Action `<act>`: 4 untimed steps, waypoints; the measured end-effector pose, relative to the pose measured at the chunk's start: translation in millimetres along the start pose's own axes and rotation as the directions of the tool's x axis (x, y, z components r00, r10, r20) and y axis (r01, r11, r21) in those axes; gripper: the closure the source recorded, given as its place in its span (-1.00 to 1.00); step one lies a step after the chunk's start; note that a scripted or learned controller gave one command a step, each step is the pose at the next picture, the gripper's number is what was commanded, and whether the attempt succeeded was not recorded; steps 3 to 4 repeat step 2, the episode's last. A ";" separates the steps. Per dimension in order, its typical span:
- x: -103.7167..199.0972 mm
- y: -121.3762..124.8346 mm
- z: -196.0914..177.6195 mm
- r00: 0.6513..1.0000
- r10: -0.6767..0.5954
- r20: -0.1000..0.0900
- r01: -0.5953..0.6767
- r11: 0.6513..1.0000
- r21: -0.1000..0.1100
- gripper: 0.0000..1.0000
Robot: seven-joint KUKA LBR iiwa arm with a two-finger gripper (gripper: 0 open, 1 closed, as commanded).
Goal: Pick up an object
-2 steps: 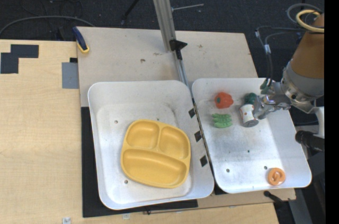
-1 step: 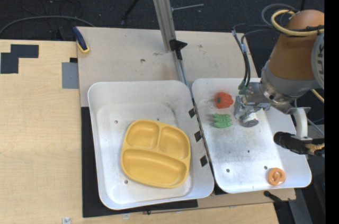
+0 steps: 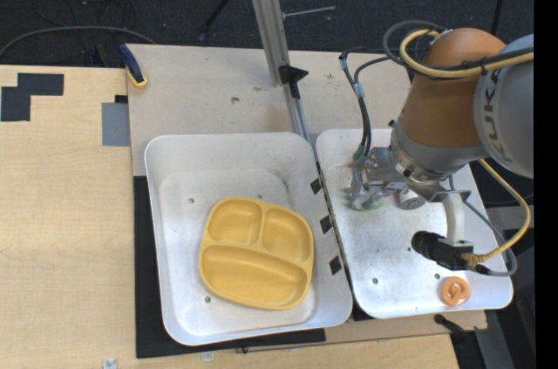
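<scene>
Camera view: the arm (image 3: pixel 453 97) reaches in from the right and its gripper (image 3: pixel 371 189) sits low over the upper left part of the right bin (image 3: pixel 388 276), close to the wall shared with the left bin (image 3: pixel 174 184). Whether the pincer is apart or together cannot be told; the wrist hides it. A small greenish thing (image 3: pixel 367 201) lies right at the gripper's tip, too blurred to name, and nothing shows it held.

There are 2 clearer candidates. A small round orange object (image 3: pixel 453 291) rests near the front right corner of the right bin, well apart from the gripper. A yellow divided plate (image 3: pixel 257 252) with 3 compartments lies flat in the middle of the left bin.

The orange piece looks light and rigid, probably smooth, so it may roll or slip; a pinch across its middle suits it best. The plate looks like stiff plastic, light but wide and shallow; only its raised rim or a divider ridge offers a hold.
</scene>
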State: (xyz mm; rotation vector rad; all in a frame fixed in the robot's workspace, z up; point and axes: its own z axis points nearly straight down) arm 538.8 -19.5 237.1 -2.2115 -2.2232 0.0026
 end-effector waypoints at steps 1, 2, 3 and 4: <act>59.2 -3.6 10.2 1.000 0.001 0.001 -0.001 1.000 0.000 1.00; 116.0 -9.8 20.2 1.000 0.000 0.001 0.000 1.000 0.002 1.00; 116.0 -9.8 20.2 1.000 0.000 0.001 0.000 1.000 0.002 1.00; 116.0 -9.8 20.2 1.000 0.000 0.001 0.000 1.000 0.002 1.00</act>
